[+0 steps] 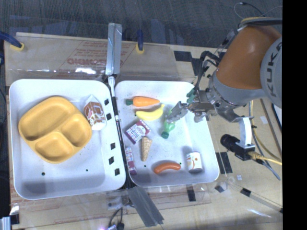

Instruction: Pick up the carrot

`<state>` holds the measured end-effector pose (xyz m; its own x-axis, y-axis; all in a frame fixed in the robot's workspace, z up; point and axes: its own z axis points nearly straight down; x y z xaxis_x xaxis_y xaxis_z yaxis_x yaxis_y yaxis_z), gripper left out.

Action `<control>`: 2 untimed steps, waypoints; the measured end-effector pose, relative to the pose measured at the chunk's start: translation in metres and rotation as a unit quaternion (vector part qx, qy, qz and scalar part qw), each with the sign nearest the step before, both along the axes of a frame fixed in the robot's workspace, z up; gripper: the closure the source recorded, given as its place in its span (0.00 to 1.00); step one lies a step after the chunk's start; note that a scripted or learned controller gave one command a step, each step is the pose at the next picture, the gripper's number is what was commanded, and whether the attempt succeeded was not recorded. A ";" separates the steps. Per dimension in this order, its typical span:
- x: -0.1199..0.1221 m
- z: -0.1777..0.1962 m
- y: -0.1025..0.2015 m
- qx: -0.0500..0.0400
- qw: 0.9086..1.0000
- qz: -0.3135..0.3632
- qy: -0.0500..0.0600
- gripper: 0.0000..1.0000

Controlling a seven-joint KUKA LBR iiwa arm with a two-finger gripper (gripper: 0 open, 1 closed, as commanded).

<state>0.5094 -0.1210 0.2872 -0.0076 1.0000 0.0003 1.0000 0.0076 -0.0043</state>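
Observation:
The carrot (145, 101), orange with a green stub at its left end, lies flat at the back of the right bin (204, 143), just behind a yellow banana (149, 113). My gripper (187, 113) hangs over the right side of that bin, to the right of the carrot and apart from it. Its two grey fingers (175, 111) stand spread, with nothing between them. A green bottle (168, 126) lies just below the left finger.
The right bin also holds a purple packet (137, 131), an ice-cream cone (145, 148), a sausage (166, 167) and a small can (194, 162). In the left bin (29, 181) sit a yellow divided plate (54, 127) and a brown packet (94, 113).

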 end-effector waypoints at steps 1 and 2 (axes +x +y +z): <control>-0.033 -0.035 0.038 0.000 1.000 0.014 -0.001 0.00; 0.038 -0.021 -0.005 0.000 0.998 0.061 -0.001 0.00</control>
<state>0.5470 -0.1261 0.2661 -0.1283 0.9917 -0.0001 0.9917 0.1283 -0.0020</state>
